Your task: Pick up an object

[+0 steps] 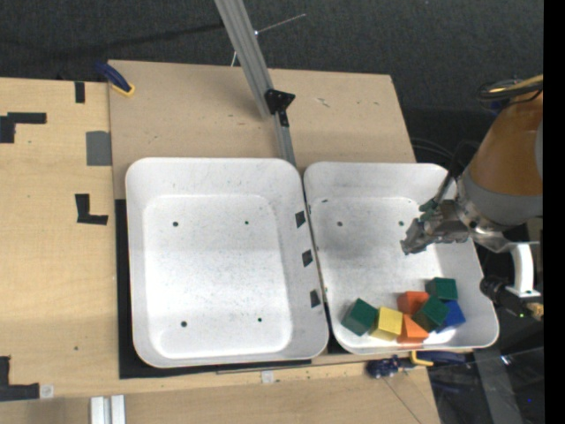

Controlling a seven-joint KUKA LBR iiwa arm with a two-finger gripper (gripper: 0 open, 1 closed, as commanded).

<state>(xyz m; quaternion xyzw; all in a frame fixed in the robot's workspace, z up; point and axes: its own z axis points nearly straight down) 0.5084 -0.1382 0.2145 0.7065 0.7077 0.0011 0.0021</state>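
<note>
The gripper (415, 242) hangs over the right bin (371, 193), apparently empty; I cannot tell its claw state. Blocks (406, 314) cluster in the bin's near corner, awaiting a pick.

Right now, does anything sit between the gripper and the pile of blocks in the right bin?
Nothing visible does. The gripper hangs over bare floor of the right bin, and the blocks lie clustered toward the near corner, with bare white bin between them.
</note>
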